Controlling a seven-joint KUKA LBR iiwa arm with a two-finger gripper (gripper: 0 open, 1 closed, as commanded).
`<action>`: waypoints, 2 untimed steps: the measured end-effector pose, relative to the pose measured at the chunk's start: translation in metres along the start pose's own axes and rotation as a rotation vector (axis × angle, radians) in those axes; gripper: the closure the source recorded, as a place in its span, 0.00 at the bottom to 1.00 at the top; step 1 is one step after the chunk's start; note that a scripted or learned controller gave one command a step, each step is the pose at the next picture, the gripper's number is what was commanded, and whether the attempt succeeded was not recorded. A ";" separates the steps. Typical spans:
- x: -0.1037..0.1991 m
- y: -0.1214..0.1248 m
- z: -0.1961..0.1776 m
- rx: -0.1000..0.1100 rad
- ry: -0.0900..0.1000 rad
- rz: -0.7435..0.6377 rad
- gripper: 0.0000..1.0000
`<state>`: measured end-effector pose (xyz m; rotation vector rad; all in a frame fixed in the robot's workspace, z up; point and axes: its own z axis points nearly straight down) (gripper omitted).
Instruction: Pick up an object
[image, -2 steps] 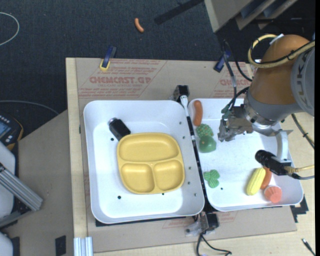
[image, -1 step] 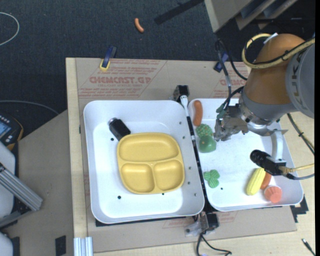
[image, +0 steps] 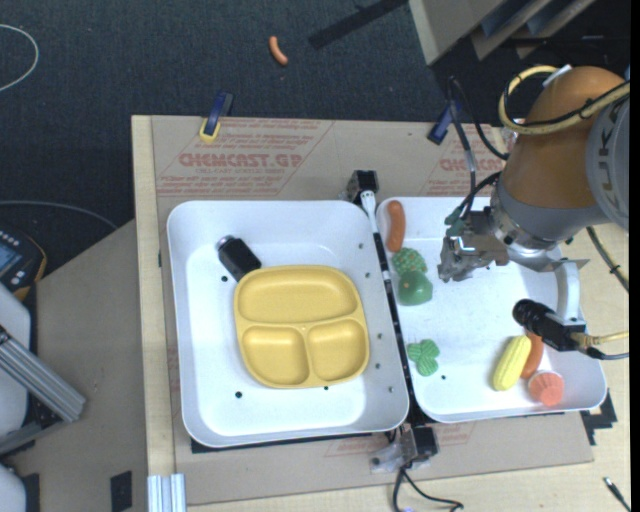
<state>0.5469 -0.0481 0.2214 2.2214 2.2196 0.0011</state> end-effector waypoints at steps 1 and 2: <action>0.015 -0.011 -0.005 0.003 0.002 -0.003 1.00; 0.014 -0.004 0.006 0.005 0.001 -0.002 1.00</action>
